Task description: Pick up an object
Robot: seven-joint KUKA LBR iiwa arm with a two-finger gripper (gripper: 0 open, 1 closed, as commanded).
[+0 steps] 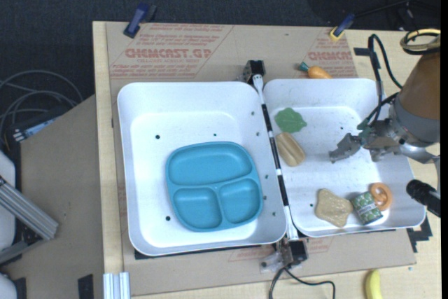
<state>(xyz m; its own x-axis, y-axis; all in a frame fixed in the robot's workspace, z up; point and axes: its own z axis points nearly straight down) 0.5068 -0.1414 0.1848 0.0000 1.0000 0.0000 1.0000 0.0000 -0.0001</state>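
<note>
Hovering low over the middle of the right bin point(318, 87), gripper point(341, 149) pointing toward the view's left, dark fingers looking slightly parted with nothing between them, though too small and shadowed for certainty. Lying nearest, judging by the gap, the tan bread roll point(290, 149), off to the gripper's left against the divider between the bins, long axis running from upper left to lower right, so probably calling for a grasp across its narrow width. Sitting just above the roll, near the bin's far-left corner, a green leafy piece point(290, 120), flat and likely harder to pinch. Resting toward the near edge, below the gripper, a beige slice of toast point(332, 208), with a small green-labelled can point(366, 208) just beside it and an orange pretzel-like ring point(380, 195) touching or nearly touching the can on its far side; crowded together, so probably riskier to close on cleanly. Nothing standing between gripper and roll; bare bin floor only. Occupying the left bin point(140, 101), well apart from the arm, a blue divided plate point(213, 185). Lying outside the bins on the bench, a small carrot-like toy point(316, 71) beyond the far rim.
</note>
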